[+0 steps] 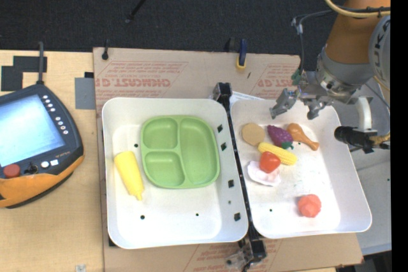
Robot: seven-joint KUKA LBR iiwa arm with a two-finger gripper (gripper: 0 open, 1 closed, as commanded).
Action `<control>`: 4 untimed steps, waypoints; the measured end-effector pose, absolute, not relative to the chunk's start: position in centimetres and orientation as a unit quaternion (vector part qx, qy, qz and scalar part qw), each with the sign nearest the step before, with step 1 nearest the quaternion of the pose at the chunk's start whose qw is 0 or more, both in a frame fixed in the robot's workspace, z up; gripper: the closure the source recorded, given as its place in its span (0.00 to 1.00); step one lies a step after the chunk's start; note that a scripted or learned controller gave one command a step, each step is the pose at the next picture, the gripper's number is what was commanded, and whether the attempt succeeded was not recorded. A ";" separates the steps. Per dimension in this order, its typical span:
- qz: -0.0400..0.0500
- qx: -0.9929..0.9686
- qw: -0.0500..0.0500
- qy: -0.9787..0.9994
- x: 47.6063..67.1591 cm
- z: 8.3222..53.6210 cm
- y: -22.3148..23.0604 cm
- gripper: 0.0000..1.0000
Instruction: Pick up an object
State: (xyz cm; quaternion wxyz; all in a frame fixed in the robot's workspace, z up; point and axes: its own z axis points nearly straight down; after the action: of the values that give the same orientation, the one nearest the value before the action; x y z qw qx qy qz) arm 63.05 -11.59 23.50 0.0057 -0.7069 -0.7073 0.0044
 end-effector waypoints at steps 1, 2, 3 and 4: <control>0.001 -0.706 0.001 -0.708 63.3 24.1 -11.6 0.00; 0.003 -0.706 0.004 -0.708 62.8 17.7 -11.4 0.00; 0.002 -0.706 0.004 -0.708 62.2 13.1 -10.8 0.00; 0.002 -0.707 0.003 -0.708 62.1 8.5 -10.5 0.00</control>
State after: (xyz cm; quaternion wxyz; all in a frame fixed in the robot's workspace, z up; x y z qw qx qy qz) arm 62.11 -10.49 8.48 0.0031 -0.7065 -0.7077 0.0020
